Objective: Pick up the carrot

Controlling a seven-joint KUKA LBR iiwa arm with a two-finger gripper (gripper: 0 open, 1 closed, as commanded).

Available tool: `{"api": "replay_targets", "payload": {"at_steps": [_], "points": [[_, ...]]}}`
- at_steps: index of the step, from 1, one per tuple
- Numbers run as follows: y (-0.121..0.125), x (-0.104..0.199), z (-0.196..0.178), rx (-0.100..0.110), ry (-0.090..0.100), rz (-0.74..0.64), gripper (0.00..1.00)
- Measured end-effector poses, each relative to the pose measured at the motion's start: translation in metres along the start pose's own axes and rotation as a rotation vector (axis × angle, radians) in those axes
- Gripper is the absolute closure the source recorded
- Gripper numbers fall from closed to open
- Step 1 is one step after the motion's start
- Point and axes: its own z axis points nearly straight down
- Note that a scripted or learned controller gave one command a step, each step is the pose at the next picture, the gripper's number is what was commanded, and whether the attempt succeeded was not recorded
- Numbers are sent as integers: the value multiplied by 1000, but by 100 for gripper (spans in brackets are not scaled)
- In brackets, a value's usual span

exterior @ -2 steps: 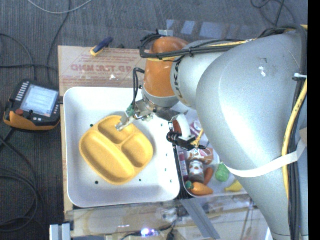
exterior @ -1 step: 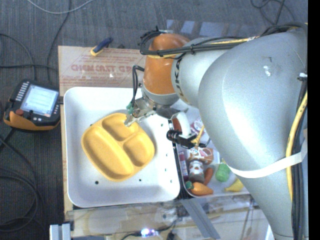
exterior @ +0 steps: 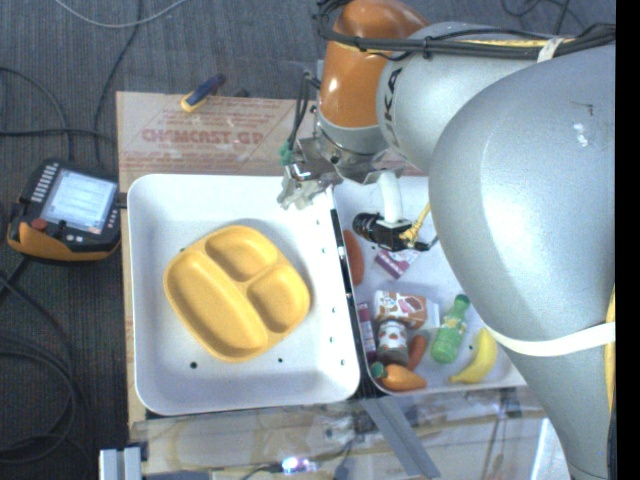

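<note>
Camera view, looking down at a slant on two shallow white bins side by side. The left bin [exterior: 150,208] holds a yellow divided plate [exterior: 237,290]. The right bin [exterior: 505,376], much of it covered by the grey arm, holds a clutter of toy groceries.

The carrot [exterior: 403,377] lies at the near edge of the right bin, close to the wall between the bins. Its long axis runs roughly left to right, and which end is the tip is too small to tell. Just beside it are a small jar [exterior: 394,345], a green bottle [exterior: 451,329] and a banana [exterior: 478,358].

The gripper [exterior: 299,190] hangs at the far end of the bins, over the far right corner of the left bin, just left of the dividing wall. Whether its fingers are spread or pressed together cannot be told. Nothing is seen between them.

The carrot lies well apart from the gripper, toward the near side of the bench and a little to the right. As a judgement, the reach has not yet begun: the gripper would need to cross the divider, travel toward the near edge, and turn to close across the carrot's narrow width.
</note>
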Motion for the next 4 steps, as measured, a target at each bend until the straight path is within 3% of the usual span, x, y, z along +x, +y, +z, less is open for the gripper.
{"api": "replay_targets", "payload": {"at_steps": [1, 2, 3, 4], "points": [[20, 42, -101, -1, 0, 161, 100], [24, 97, -28, 1, 1, -17, 100], [3, 145, -1, 3, 3, 114, 100], [-38, 140, -5, 3, 4, 163, 100]]}}
